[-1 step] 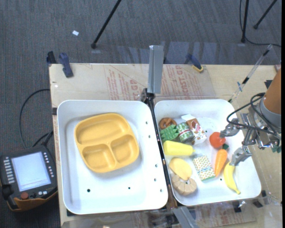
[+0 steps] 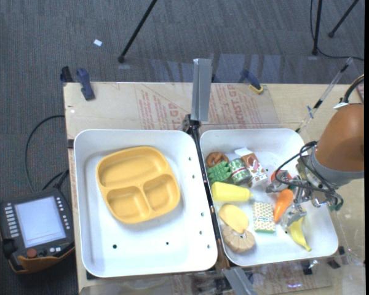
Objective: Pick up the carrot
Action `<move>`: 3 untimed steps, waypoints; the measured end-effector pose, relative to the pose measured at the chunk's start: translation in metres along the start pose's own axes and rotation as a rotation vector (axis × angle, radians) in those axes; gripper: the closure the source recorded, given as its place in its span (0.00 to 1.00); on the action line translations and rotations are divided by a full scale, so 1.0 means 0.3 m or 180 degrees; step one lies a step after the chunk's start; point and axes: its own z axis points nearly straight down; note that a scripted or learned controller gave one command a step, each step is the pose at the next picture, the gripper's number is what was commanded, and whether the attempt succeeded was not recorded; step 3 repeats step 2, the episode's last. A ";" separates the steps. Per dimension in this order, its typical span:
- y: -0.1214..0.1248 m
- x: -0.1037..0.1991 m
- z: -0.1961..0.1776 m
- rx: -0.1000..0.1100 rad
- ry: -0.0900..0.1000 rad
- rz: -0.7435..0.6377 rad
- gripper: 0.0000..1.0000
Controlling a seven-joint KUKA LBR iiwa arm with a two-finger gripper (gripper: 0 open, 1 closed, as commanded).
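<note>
The arm (image 2: 344, 143) reaches in from the right, low over the right bin (image 2: 307, 141), and the hand (image 2: 293, 200) sits right on the carrot (image 2: 283, 204). The carrot stands tilted, orange, thick end up near the wrist and tip down toward the bin floor, with metal fingers (image 2: 302, 196) flanking its upper part; it looks clamped between them, so the hand is closed on the carrot. Just below lies a banana (image 2: 299, 234), near the bin's right front corner. Left of the carrot, a checkered wafer (image 2: 264, 216). Further left, a yellow cob (image 2: 230, 192), a pale yellow wedge (image 2: 234, 217) and a round bread slice (image 2: 240, 239). At the back of the bin, a pretzel (image 2: 216, 159), a green can (image 2: 238, 171) and a small carton (image 2: 253, 165). In the left bin (image 2: 86, 165) rests a yellow divided tray (image 2: 138, 183). A teach pendant (image 2: 35, 229) lies off the bench's (image 2: 111, 106) left.
</note>
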 end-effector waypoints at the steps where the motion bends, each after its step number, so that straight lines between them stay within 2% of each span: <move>1: 0.017 -0.005 -0.016 -0.0016 0.0016 -0.0030 1.00; 2: 0.202 0.172 -0.219 -0.0001 0.0002 -0.0018 1.00; 3: 0.202 0.172 -0.219 -0.0001 0.0002 -0.0018 1.00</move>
